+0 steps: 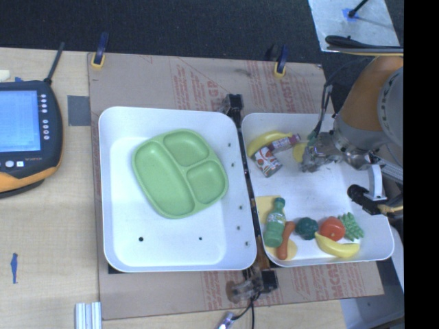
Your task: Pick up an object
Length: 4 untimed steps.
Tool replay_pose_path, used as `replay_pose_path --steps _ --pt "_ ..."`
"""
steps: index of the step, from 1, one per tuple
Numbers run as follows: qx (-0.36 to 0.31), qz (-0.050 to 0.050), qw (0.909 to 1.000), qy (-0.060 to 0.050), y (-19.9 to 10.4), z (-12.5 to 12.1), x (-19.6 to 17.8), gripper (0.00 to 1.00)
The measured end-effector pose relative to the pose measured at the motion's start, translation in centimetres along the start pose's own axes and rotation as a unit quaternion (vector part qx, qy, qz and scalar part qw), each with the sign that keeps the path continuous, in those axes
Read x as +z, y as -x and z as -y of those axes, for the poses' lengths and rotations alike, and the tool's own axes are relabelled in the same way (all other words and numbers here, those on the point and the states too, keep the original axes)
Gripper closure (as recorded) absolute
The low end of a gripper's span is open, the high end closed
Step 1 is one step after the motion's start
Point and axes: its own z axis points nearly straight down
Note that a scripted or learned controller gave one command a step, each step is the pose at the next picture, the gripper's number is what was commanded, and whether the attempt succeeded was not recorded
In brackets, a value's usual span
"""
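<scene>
1. The gripper is down in the right bin, near its far edge. It sits just beside a small yellow piece, with a banana and a little red-and-white can close by towards the bin's left edge.
2. From here I cannot tell whether it is spread or closed, and nothing is visibly caught in it.
3. More toys crowd the near edge: a green bottle, a carrot, broccoli, a tomato and a second banana.
4. The left bin carries a green divided plate.
5. The likely trouble, I'd say, is closing beside the yellow piece rather than around it and nudging it into the can. The rounded toys could also squirt out of a pinch.
6. The can's label and the red print on the cardboard are too small to read.
</scene>
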Motion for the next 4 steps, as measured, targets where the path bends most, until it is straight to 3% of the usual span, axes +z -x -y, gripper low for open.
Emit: replay_pose_path --steps 1,2,3,4 --pt "-0.002 0.000 1.0000 0.000 -4.3 -4.1 -5.8 1.00" --pt "-0.002 -0.001 1.0000 -0.001 -12.2 0.6 -10.0 1.00" --pt "-0.002 0.000 1.0000 -0.001 -12.1 0.6 -10.0 0.00" --pt "-0.001 0.001 1.0000 -0.002 -6.9 3.0 -2.3 0.00"
